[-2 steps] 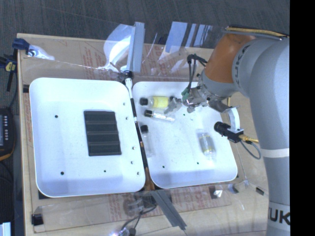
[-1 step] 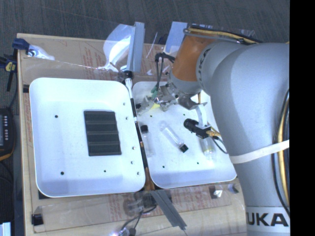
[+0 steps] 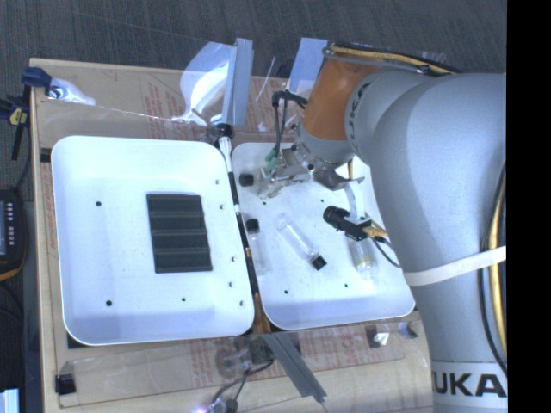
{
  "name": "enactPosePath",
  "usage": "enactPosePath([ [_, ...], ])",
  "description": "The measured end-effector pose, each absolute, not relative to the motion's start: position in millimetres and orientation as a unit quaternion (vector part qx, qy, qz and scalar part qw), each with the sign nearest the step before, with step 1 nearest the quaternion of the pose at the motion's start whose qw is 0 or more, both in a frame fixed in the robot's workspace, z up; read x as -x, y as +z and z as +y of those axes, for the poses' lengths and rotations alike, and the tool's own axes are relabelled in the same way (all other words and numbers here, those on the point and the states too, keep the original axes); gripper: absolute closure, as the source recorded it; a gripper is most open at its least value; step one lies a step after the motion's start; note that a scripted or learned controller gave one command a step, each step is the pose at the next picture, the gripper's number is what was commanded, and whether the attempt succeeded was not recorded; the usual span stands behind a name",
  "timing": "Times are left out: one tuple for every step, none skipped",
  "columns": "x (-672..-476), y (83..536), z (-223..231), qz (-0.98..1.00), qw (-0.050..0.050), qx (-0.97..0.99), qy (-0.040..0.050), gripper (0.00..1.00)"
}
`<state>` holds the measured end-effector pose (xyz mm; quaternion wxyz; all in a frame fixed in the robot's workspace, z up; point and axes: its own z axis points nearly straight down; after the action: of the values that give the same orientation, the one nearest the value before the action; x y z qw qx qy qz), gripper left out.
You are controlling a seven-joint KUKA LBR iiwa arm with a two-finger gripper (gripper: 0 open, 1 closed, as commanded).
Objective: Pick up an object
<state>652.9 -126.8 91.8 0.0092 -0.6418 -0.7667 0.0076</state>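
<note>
The gripper (image 3: 277,172) reaches into the right bin's (image 3: 344,310) far left corner, its grip state indiscernible, while a black ridged block (image 3: 179,232) lies in the left bin (image 3: 86,299).

We note both bins, left (image 3: 77,231) and right (image 3: 344,304), look like smooth white plastic with a slight sheen. The slab (image 3: 179,232) in the left bin reads matt black and ribbed. The bench (image 3: 129,93) looks like bare light wood under a glossy clear film. The arm (image 3: 439,170) has a smooth grey satin shell, with a glossy orange band (image 3: 331,93). The tube (image 3: 297,237) in the right bin looks like clear plastic. The floor (image 3: 129,7) looks like dark rough carpet.
</note>
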Motion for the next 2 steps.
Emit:
enactPosePath([
  [-652.5, 91.5, -126.8, -0.767, 0.01, 0.642, 0.008, 0.0],
  [-655.1, 87.6, -212.4, -0.768, 0.003, 0.64, 0.002, 0.0],
])
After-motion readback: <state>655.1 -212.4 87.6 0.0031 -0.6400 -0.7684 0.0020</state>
